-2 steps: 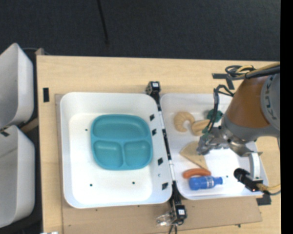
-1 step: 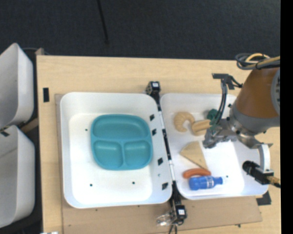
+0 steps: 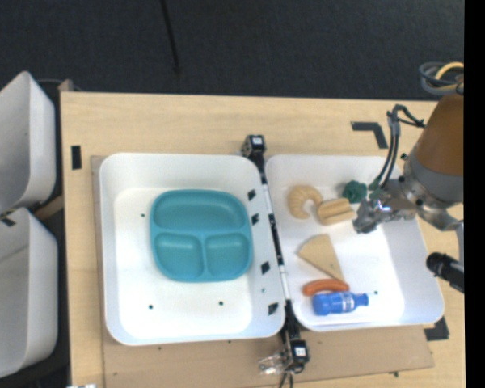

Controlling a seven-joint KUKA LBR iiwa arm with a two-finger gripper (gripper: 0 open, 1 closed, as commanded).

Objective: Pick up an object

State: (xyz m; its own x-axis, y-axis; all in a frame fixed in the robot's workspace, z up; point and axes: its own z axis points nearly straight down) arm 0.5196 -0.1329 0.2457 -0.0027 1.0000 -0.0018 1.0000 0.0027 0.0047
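The right bin point(image 3: 404, 297) holds a tan croissant-shaped piece point(image 3: 304, 200), a beige bread roll point(image 3: 334, 210), a dark green item point(image 3: 354, 190), a tan wedge point(image 3: 322, 255), an orange carrot-like piece point(image 3: 325, 287) and a small blue bottle point(image 3: 338, 302). My gripper point(image 3: 367, 219) hangs over the upper right part of this bin, just right of the bread roll and below the green item. Nothing shows between its tips. The arm's orange band point(image 3: 444, 136) rises at the right edge.
The left bin point(image 3: 121, 297) carries a teal divided plate point(image 3: 200, 234). A row of black clips point(image 3: 268, 241) runs along the seam between the bins. White containers point(image 3: 16, 144) stand off the bench at the left. Cables point(image 3: 396, 128) loop near the arm.
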